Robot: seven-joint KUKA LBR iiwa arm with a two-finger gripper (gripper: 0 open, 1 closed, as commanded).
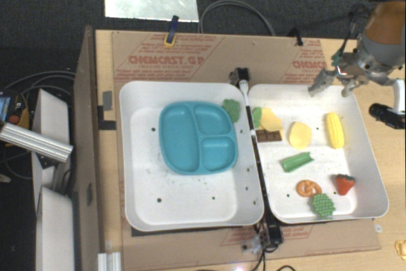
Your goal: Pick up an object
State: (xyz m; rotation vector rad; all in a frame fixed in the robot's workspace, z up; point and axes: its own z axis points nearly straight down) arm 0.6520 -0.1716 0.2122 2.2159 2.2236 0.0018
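Observation:
My gripper point(332, 87) hangs open above the far edge of the right bin point(368, 162), with nothing between its fingers. Below it in that bin lie a yellow corn cob point(334, 129), a round yellow piece point(300, 134), a yellow-and-green piece point(266, 118), a brown chocolate bar point(269, 135), a green pod point(296, 161), a pretzel point(308, 188), a strawberry point(344, 184) and a green bumpy fruit point(322, 205). The corn cob lies closest to the gripper, nearer the camera than it.
The left bin point(143, 193) bears a blue divided plate point(197, 137), and a green broccoli piece point(231, 110) rests at the plate's far right corner. A ridge point(257, 162) separates the two bins. Cardboard point(209, 54) lines the bench behind them.

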